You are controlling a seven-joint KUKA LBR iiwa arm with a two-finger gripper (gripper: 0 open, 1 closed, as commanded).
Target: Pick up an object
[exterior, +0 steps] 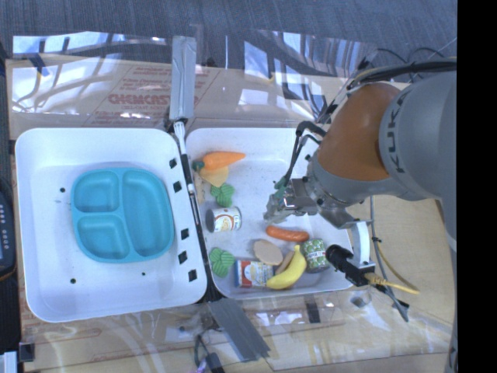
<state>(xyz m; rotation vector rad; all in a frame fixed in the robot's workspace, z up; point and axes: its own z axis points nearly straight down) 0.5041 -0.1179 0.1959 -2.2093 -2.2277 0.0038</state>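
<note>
Camera view: your gripper hangs over the right bin; you cannot tell its jaw state. Just below it lies a glossy red sausage. Left of the sausage, a small can on its side; below, a curved banana. Carrot upper left. Blue divided plate in the left bin.

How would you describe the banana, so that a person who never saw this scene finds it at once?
Look in the right bin, the one crowded with toy food, at its near edge. The banana lies there, between a small carton and a green can. It is the only yellow, curved piece.
</note>
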